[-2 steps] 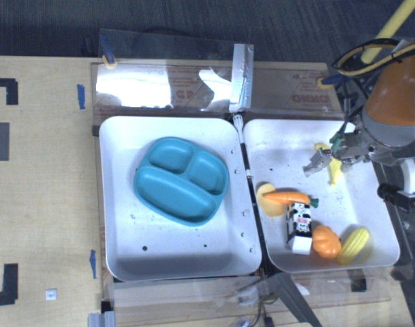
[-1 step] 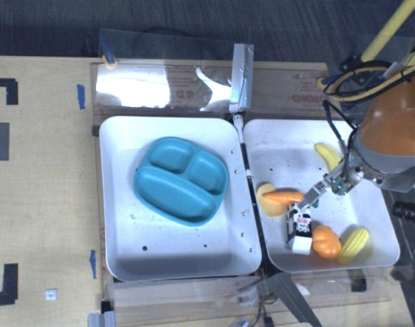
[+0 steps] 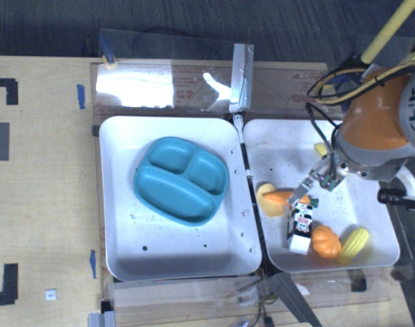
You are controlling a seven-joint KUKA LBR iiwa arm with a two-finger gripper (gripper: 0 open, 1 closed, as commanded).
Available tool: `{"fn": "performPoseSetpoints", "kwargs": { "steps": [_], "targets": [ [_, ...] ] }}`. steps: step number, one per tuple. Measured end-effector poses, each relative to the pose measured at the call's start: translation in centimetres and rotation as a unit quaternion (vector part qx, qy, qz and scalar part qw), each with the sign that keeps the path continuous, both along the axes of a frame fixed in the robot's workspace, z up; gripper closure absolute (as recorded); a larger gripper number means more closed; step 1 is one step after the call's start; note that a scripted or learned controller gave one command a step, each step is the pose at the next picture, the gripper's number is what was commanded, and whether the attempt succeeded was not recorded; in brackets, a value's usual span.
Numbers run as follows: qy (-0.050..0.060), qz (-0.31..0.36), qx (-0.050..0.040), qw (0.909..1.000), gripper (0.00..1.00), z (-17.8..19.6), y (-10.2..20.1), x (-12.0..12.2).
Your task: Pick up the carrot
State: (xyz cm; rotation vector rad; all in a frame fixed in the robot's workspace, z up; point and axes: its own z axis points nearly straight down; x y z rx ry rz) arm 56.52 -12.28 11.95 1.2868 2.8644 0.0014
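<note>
Two white bins (image 3: 118, 203), one blue divided plate (image 3: 182, 179), one carrot (image 3: 281, 198), one small pumpkin (image 3: 326, 241), one corn cob (image 3: 355, 244).

1. My arm (image 3: 381, 125) is grey metal, rounded at the joints; a broad orange band sits above my wrist.
2. Black and yellow cables (image 3: 343, 80) loop beside that band.
3. My gripper (image 3: 304, 193) is small and silvery, with slender fingers.

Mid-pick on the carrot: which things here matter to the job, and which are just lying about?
In the job:
carrot
gripper
right bin

Lying about:
blue divided plate
left bin
black-and-white carton
small orange pumpkin
yellow corn cob
pale yellow round piece
</note>
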Motion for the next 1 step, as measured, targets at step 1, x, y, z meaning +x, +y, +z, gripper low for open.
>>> {"fn": "performPoseSetpoints", "kwargs": {
  "steps": [1],
  "targets": [
    [0.0,0.084,0.0,0.9964,0.0,0.94,-0.39,-0.74]
  ]
}}
